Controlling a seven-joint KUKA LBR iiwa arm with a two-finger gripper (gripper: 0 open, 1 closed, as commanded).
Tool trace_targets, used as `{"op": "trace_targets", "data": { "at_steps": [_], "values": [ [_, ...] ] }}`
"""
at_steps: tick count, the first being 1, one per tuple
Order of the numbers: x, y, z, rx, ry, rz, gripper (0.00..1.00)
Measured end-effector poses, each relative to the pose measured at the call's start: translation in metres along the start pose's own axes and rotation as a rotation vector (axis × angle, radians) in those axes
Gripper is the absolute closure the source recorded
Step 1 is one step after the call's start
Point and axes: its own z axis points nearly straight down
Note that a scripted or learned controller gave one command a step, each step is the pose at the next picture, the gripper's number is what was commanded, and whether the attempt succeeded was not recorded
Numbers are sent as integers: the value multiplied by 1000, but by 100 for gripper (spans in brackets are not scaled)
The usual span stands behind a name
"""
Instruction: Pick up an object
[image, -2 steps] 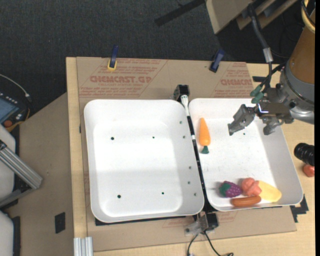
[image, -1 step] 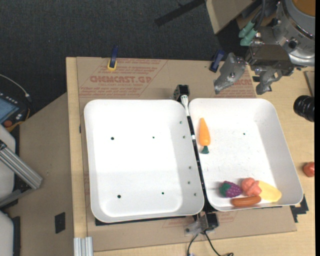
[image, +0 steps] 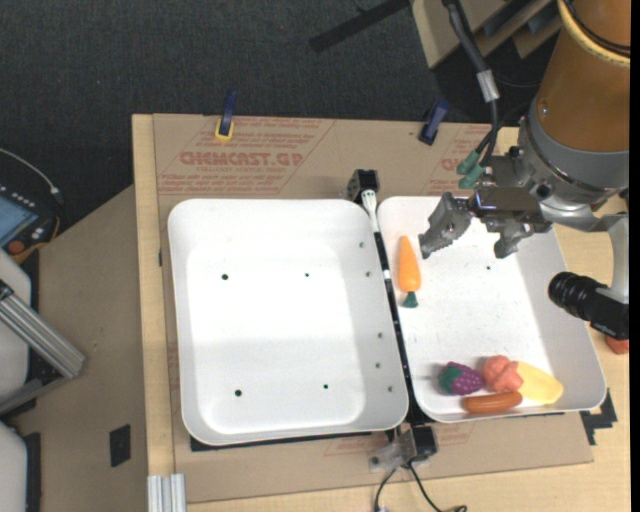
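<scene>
Over the right bin (image: 570, 300), near its far edge, the gripper (image: 478, 231) hangs with its two fingers spread apart and nothing between them, so no object has been picked up yet. Just beside it, along that bin's left wall, lies a toy carrot (image: 408, 262), orange with a small green top pointing toward the near edge; it rests flat on the bin floor, apart from the fingers. At the near edge of the same bin sits a small cluster: purple grapes (image: 460, 379), a pinkish-orange piece (image: 503, 372), a yellow piece (image: 541, 384) and a red sausage-like piece (image: 492, 402), close together and apparently touching one another. The left bin (image: 200, 320) holds none of these. Judged from this, the task is at its approach stage: the gripper is released and above the bin, nearest to the carrot, and what is left is the whole grasp, namely lowering over a piece, closing on it and lifting it off the bin.
</scene>
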Motion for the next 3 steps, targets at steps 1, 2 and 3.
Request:
{"op": "trace_targets", "data": {
  "at_steps": [1, 2, 3],
  "values": [
    [53, 0, -118, -25, 5, -10, 0],
    [25, 0, 5, 2, -1, 0, 0],
    [86, -1, -114, -18, 4, -7, 0]
  ]
}}
